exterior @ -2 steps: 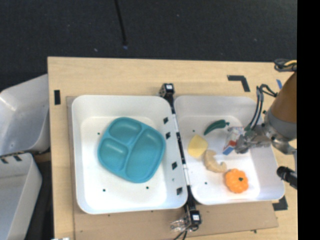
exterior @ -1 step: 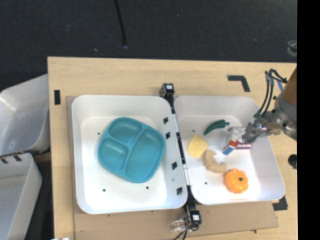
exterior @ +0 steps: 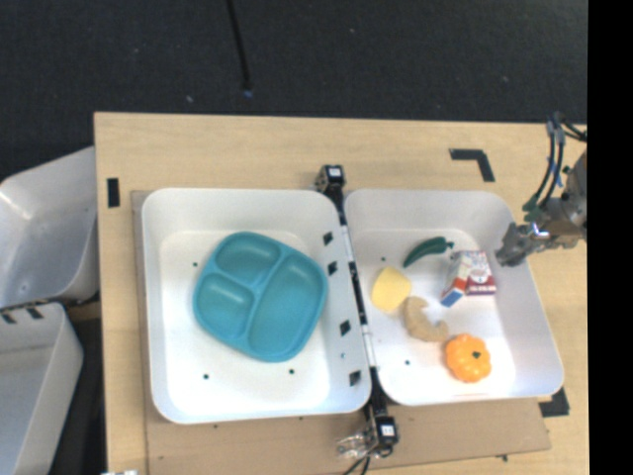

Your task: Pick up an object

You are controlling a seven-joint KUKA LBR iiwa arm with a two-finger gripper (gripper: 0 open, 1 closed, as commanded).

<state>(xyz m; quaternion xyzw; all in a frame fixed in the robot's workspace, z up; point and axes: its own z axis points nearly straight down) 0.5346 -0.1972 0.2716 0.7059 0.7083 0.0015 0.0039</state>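
Observation:
The right white bin (exterior: 514,364) holds several small objects. A green pepper (exterior: 427,250) lies near its middle, with a yellow block (exterior: 391,289) just below and to the left of it. A tan curved piece (exterior: 423,323) sits under the yellow block, and an orange pumpkin (exterior: 467,357) rests near the bin's front. A small red, white and blue carton (exterior: 469,275) lies toward the right wall. My gripper (exterior: 516,244) hangs at the bin's right rim, just right of the carton and above it, with nothing seen in it.
The left white bin (exterior: 168,384) carries a blue divided plate (exterior: 260,295) in its middle. A black-studded divider (exterior: 348,295) runs between the bins. Cables and the wrist (exterior: 566,201) crowd the right edge. Bare wooden bench (exterior: 247,151) surrounds both bins.

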